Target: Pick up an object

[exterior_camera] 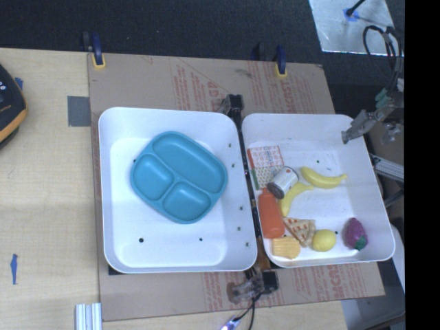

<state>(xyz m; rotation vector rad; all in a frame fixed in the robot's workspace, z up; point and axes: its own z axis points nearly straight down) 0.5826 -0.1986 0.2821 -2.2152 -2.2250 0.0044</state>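
Observation:
The right bin (344, 146) holds several toy foods. A yellow banana (324, 179) lies mid-bin, with a silver can (282, 182) to its left on its side. Behind the can lies a red-and-white packet (265, 159). An orange-red sausage shape (270, 215) lies along the bin's left wall. At the front are a pizza slice (300, 228), a yellow wafer (285, 249), a lemon (323, 240) and a purple fruit (355, 234). My gripper (359, 126) hangs over the bin's far right corner, apart from all of them.
The left bin (117, 239) holds a blue divided plate (179, 176). Both bins rest on a cardboard sheet (172, 81) clamped to the bench. A yellow-and-black device (8, 108) sits at the far left edge.

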